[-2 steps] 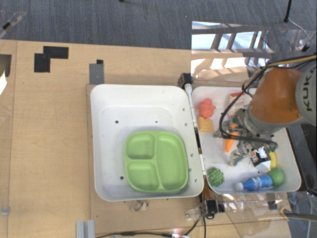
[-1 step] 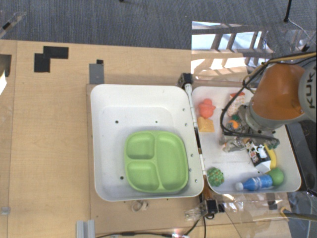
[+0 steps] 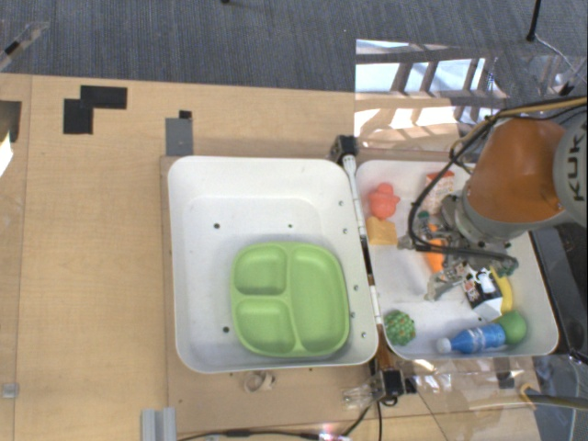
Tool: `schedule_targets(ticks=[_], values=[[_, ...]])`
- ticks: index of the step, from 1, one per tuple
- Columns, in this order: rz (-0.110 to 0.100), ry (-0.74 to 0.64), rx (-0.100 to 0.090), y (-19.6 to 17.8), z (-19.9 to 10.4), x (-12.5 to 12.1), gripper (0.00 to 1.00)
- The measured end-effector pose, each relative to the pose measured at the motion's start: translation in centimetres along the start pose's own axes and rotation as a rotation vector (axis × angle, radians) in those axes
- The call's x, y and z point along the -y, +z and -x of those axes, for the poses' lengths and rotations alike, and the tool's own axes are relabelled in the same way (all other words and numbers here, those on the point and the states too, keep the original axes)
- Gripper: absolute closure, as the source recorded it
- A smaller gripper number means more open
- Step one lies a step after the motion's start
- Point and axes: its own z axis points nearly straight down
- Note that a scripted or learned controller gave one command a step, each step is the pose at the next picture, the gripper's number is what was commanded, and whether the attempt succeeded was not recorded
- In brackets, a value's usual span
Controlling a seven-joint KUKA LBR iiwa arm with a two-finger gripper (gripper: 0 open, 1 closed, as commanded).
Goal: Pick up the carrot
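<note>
The carrot point(image 3: 435, 261) shows as a small orange piece in the right bin point(image 3: 548, 334), near the bin's middle and partly hidden under the arm's wrist. My gripper point(image 3: 446, 281) hangs low over that bin, right beside the carrot and just below it in the view. The grey arm with its orange band point(image 3: 511, 170) reaches in from the right and covers much of the bin's far right part. I cannot make out whether the carrot is touched by the gripper.
In the right bin lie a red toy point(image 3: 383, 200), a tan block point(image 3: 382, 232), a green broccoli piece point(image 3: 399, 327), a blue bottle point(image 3: 473, 340), a green ball point(image 3: 514, 327) and a yellow banana point(image 3: 504, 292). The left bin point(image 3: 197, 191) holds a green divided plate point(image 3: 290, 299).
</note>
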Motion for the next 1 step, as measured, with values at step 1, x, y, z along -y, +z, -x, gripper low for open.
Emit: schedule_targets(ticks=[1], values=[[-0.005,-0.007,0.011,-1.28,0.45,-0.03,1.00]])
